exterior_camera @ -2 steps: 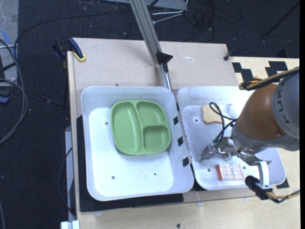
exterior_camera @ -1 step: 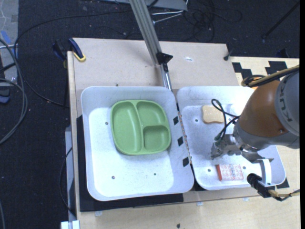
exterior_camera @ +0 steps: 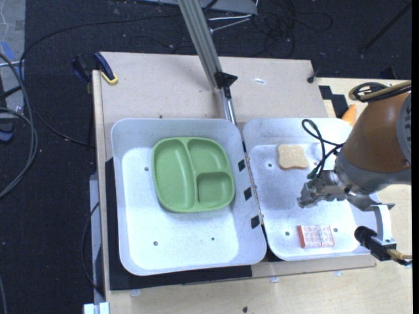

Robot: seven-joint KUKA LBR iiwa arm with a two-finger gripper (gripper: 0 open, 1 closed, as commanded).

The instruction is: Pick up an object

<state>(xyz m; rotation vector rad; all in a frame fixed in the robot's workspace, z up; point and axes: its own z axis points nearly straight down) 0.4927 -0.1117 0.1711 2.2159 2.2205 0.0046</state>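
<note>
In the right bin (exterior_camera: 281, 241) lie a tan slice of bread (exterior_camera: 292, 157) near the back and a small red and white packet (exterior_camera: 317, 236) near the front. My gripper (exterior_camera: 313, 195) hangs over the middle of this bin, between the two, below and right of the bread and above the packet. Nothing shows between its fingers. The grey arm with its orange band reaches in from the right. A green divided plate (exterior_camera: 194, 174) with three compartments sits in the left bin (exterior_camera: 131, 241).
A metal pole (exterior_camera: 204, 38) slants across the back of the bench down to the seam between the bins. Black clips (exterior_camera: 249, 193) line that seam. A cable (exterior_camera: 314, 139) loops from the arm over the right bin's back.
</note>
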